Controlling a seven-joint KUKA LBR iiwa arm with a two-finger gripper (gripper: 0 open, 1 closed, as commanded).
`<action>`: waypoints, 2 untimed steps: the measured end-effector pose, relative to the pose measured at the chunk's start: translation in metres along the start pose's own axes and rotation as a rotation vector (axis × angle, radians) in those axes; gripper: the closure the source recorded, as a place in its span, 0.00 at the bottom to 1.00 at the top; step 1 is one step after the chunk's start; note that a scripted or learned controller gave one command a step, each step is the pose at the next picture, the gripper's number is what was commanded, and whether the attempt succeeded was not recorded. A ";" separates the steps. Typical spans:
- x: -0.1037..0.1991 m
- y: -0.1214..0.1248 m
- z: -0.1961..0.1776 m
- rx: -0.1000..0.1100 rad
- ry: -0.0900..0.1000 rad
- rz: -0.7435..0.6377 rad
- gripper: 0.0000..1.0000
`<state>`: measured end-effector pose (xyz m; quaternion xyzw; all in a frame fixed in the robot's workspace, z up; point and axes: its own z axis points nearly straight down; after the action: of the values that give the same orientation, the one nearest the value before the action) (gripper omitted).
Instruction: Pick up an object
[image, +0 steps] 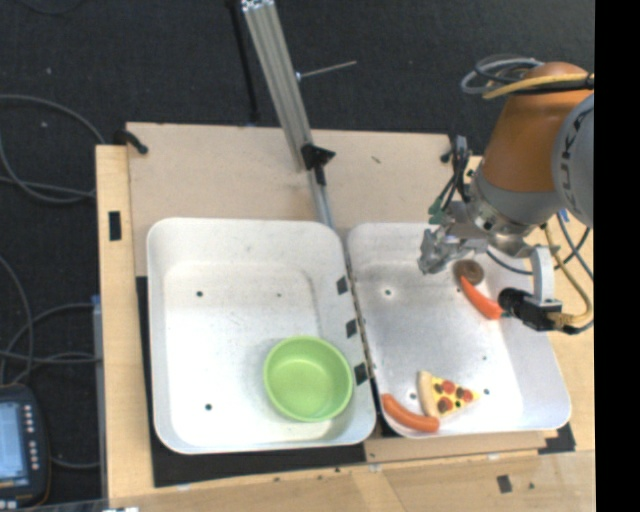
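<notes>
My gripper (434, 256) hangs over the upper part of the right bin (400, 320), below the grey wrist and orange band. An orange carrot-like piece (480, 298) lies just right of it on the bin floor, with a small brown round thing (468, 271) at its upper end. A toy pizza slice (444, 393) rests near the bin's front edge. An orange sausage (409, 413) lies beside it at the front left corner. A green bowl (308, 377) sits in the left bin (200, 330), at its front right.
A slanted metal pole (290, 100) rises from behind the bins at the back centre. A black cable connector (530, 308) hangs off the arm over the right bin's right side. Cables trail on the dark floor to the left.
</notes>
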<state>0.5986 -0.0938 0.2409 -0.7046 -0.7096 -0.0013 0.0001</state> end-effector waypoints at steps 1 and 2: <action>0.051 -0.018 -0.011 0.001 0.001 -0.002 1.00; 0.098 -0.032 0.001 0.002 -0.001 0.001 1.00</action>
<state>0.5657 0.0035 0.2396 -0.7050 -0.7092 -0.0001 0.0004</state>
